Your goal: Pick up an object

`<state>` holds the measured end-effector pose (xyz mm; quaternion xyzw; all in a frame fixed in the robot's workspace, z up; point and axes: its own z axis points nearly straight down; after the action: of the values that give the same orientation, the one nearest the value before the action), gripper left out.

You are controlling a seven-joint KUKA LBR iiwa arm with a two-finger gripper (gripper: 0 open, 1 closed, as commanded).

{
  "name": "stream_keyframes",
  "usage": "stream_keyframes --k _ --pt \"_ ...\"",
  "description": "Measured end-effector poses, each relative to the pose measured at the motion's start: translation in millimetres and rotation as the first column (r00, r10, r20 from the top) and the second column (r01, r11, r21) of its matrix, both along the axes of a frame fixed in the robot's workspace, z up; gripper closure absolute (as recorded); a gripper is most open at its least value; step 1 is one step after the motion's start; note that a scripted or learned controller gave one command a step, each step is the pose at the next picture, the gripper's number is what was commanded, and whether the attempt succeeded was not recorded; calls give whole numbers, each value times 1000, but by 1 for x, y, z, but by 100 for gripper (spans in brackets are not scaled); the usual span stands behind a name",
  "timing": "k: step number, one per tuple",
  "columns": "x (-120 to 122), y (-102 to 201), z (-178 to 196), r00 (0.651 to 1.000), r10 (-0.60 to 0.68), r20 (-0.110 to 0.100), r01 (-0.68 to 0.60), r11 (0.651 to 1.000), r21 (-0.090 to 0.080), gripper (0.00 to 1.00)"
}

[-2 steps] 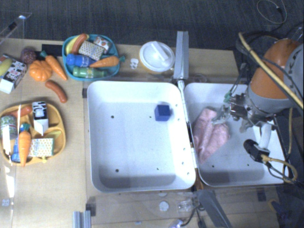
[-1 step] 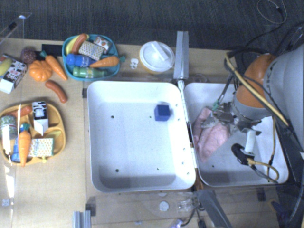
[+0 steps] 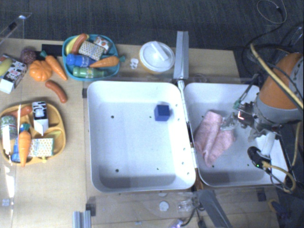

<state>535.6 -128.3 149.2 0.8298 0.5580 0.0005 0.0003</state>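
Observation:
A pink crumpled cloth (image 3: 213, 136) lies in the right bin (image 3: 237, 175), toward its left side. A small blue cube (image 3: 162, 112) sits in the left bin (image 3: 118, 175), near its upper right. My gripper (image 3: 233, 121) reaches in from the right, low over the right bin, at the cloth's right edge. Whether it touches the cloth is unclear.
A blue bowl (image 3: 90, 56) of toy food and a white lidded cup (image 3: 156, 56) stand behind the bins. A yellow tray (image 3: 33, 134) of toys and loose plastic vegetables (image 3: 47, 72) lie at the left. Cables (image 3: 266, 163) trail along the right bin's edge.

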Motion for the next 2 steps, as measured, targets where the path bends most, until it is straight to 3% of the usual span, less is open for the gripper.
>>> stream_keyframes --k 1,2 --pt "23 6 -58 991 130 12 -130 991 -3 0" --pt "26 9 -47 991 132 19 -132 991 -2 100"
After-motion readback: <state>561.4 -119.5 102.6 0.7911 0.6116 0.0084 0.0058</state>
